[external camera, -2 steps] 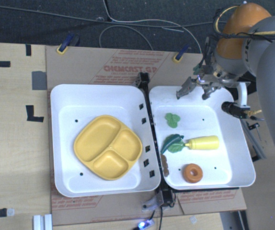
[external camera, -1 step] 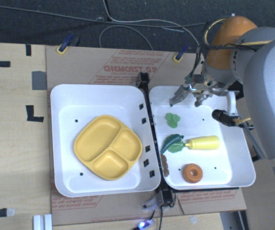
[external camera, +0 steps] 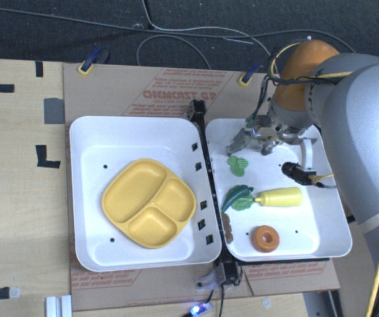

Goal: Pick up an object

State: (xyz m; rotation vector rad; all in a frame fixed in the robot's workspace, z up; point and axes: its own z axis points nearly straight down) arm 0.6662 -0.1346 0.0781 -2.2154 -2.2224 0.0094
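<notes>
Your grey arm [external camera: 358, 124], orange-banded above the wrist, reaches in from the right and bends down over the back of the right bin [external camera: 338, 246]. Its tool [external camera: 250, 148] hangs spread and pinches nothing, just above a small knobbly green vegetable [external camera: 237, 166]. Toward the front lie a smooth yellow cylinder [external camera: 280, 197] with a green leaf [external camera: 238, 198] at its left end, and, apart from them, a round orange doughnut [external camera: 265, 238]. In the left bin [external camera: 84, 177], a rounded yellow plastic plate [external camera: 148, 202] with three compartments lies flat. Both bins rest on a brown cardboard-covered surface [external camera: 170, 91].
</notes>
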